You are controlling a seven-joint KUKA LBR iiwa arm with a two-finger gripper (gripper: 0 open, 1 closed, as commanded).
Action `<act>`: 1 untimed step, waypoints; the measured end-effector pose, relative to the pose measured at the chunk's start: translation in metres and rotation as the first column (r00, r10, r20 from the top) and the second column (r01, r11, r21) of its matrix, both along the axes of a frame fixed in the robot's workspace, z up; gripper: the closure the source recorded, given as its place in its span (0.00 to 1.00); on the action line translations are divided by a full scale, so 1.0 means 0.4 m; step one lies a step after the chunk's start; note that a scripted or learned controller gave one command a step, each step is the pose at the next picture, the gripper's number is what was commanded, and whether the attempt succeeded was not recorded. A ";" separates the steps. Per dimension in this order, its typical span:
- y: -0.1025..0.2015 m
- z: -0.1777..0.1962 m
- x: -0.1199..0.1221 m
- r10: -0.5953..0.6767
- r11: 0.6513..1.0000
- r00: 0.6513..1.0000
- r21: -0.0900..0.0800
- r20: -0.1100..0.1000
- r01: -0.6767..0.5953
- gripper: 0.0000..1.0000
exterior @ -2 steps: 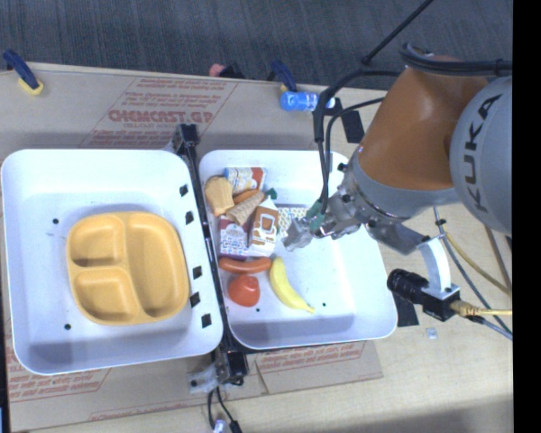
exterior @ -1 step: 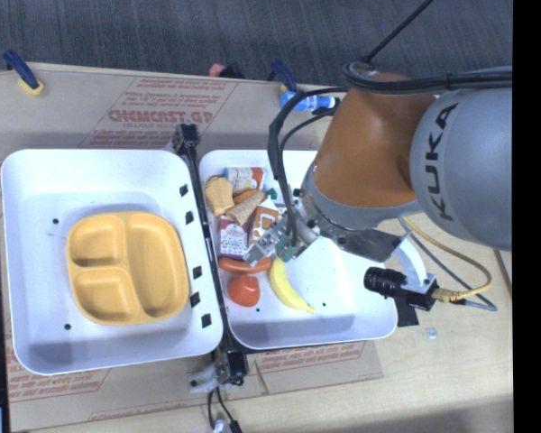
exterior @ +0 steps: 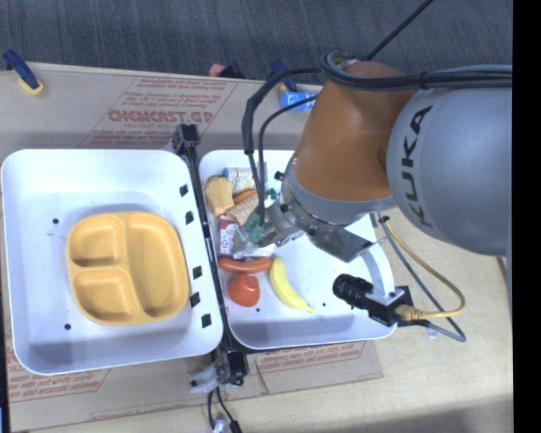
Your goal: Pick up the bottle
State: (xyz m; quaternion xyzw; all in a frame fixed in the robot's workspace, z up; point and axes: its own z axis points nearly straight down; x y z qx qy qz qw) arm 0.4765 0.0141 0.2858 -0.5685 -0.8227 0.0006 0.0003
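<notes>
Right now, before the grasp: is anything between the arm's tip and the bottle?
Likely yes: the bottle, seemingly the pale thing in the right bin's top left corner, lies beyond a tan food piece from the arm's tip.

Just below the banana (exterior: pixel 290 287), the right bin (exterior: pixel 288 334) has a bare white strip along its near wall, and there's another clear patch just right of the banana. Close on the banana's left sit the tomato (exterior: pixel 243 290) and, above it, the sausage (exterior: pixel 245 263), with hardly a gap between them. Further up-left of the banana, a packet (exterior: pixel 226 238) and some cheese (exterior: pixel 218 194) crowd the bin's left wall, and the gripper (exterior: pixel 255 233) is down among them. The arm (exterior: pixel 361 142) hangs above the banana, covering the bin's middle and upper right. Far left of the banana, a yellow tray (exterior: pixel 126 266) fills the middle of the left bin (exterior: pixel 99 183), with bare floor round it.
</notes>
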 end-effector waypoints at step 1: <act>0.091 -0.078 -0.002 0.107 0.994 0.994 0.001 -0.004 -0.107 1.00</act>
